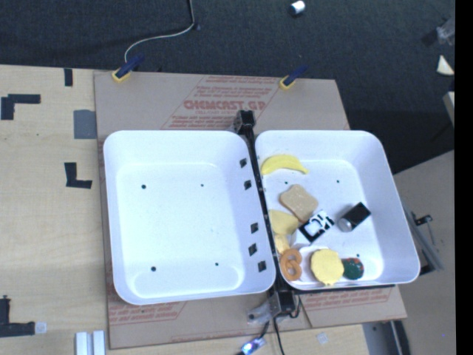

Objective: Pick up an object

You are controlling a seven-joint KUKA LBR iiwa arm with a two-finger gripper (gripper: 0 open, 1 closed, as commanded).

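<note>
Though curved, yellow banana (283,166)

I seem to be working in a robotics lab: two white bins (177,220) sit on a cardboard sheet (222,102) clamped to a wooden bench (44,198) with black tape marks, a cable (166,32) trailing over dark carpet (332,35) at the upper frame.
</note>
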